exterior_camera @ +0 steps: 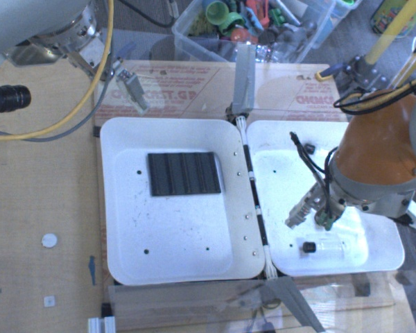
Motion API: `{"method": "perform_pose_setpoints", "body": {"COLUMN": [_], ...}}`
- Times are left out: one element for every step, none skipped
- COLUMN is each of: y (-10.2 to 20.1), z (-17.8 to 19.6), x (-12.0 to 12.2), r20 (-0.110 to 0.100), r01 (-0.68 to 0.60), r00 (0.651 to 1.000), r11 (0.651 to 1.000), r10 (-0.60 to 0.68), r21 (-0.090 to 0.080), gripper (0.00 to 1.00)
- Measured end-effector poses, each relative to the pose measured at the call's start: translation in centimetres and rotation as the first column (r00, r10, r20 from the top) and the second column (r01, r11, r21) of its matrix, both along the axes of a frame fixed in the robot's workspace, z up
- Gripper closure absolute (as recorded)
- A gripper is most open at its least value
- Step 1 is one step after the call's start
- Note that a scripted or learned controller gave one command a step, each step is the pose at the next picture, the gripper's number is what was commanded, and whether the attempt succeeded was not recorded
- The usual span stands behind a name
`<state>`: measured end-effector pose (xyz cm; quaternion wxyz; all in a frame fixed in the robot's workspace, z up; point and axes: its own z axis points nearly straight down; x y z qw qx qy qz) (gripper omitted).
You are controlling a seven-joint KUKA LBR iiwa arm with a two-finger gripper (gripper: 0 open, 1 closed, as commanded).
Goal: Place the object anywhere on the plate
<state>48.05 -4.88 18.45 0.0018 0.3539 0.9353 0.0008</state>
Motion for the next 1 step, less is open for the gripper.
{"method": "perform_pose_setpoints", "body": {"y": [9.08], "z": [-0.02], "x": [0.10], "r20": [-0.001], "r01": [-0.107], "r00": [0.994], "r11": [0.994], "r10": [0.107], "r21": [0.000], "gripper": [1.00]}}
